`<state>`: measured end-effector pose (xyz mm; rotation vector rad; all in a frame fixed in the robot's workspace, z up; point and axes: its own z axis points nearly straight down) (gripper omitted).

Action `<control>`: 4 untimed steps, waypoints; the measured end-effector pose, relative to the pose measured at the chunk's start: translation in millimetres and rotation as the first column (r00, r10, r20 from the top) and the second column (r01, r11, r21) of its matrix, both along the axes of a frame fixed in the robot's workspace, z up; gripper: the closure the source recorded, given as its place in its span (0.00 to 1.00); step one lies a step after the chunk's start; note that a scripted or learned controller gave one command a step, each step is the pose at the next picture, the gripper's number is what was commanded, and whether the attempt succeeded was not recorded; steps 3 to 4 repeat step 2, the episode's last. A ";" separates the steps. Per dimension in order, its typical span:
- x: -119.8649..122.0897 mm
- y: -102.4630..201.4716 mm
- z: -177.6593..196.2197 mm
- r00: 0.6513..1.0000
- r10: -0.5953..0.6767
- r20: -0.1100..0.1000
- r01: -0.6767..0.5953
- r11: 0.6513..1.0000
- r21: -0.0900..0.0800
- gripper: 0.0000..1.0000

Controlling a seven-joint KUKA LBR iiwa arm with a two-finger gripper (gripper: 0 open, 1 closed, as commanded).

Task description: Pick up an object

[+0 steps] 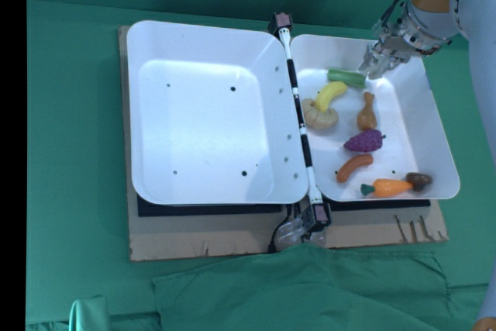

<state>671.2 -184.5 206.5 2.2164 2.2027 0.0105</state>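
My gripper [373, 67] hangs over the back of the right bin [434, 128], its tips just right of a green cucumber piece [346, 77]. Nothing shows between the tips. Below it lie a yellow banana [330, 94], a tan garlic-like piece [321, 117], a brown drumstick [367, 112], a purple grape bunch [364, 140], a red-orange sausage [354, 167], an orange carrot [387, 187] and a dark brown piece [419, 181].
The left bin [155, 50] sits beside the right one, parted by a black-and-white divider bar [298, 120]. Both rest on a brown board [209, 244] on green cloth.
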 end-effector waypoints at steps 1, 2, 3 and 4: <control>-1.8 -1.2 67.9 1.000 0.004 -0.003 -0.004 1.000 0.002 1.00; 3.6 2.5 117.6 1.000 0.004 -0.005 -0.004 1.000 0.003 1.00; 3.6 2.5 117.6 1.000 0.004 -0.005 -0.004 1.000 0.003 1.00; 3.6 2.5 117.6 1.000 0.004 -0.005 -0.004 1.000 0.003 1.00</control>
